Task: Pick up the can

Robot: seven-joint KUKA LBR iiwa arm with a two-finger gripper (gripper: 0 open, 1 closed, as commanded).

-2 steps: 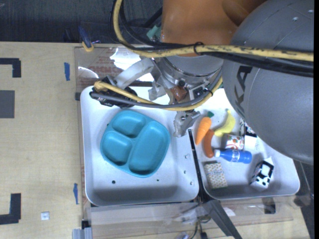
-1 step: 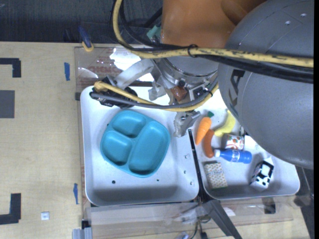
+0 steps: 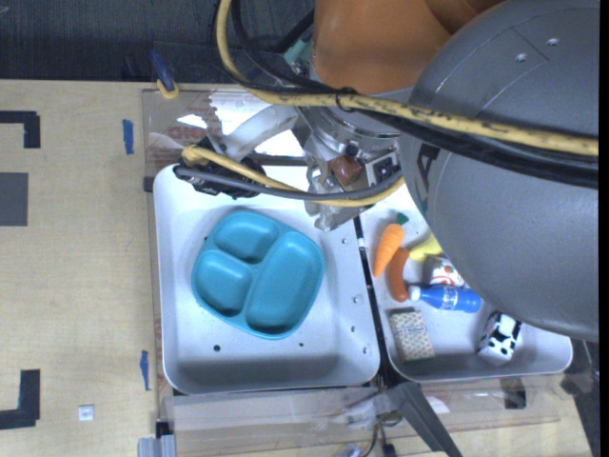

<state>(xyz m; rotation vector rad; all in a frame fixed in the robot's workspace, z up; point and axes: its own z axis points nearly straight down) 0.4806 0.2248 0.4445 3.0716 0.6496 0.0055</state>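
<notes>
Bench (image 3: 76, 284) is tan, with black tape marks near its left edge. Left bin (image 3: 176, 350) holds a blue three-part plate (image 3: 257, 272), sitting flat, roughly centre, clear of the walls. Yellow and black cables (image 3: 247, 174) loop over that bin's far rim.

Gripper (image 3: 333, 187) hangs above the far end of the wall between the two bins, under the orange band (image 3: 381, 27). Open or closed: cannot tell, the wrist and cables cover it. Nothing is seen held.

In the right bin (image 3: 533, 360), the carrot (image 3: 389, 246) lies near the dividing wall with its green end toward the far side. A speckled tan pad (image 3: 411, 334) lies nearer the front. The can (image 3: 443, 274), red and white, sits mid-bin just right of the carrot, partly under the arm's edge, well apart from the gripper. A blue bottle (image 3: 457, 300) lies on its side just in front of the can, seemingly touching it. A black-and-white spotted item (image 3: 500, 338) sits toward the front right. The grey arm (image 3: 523, 160) covers the rest of that bin.
</notes>
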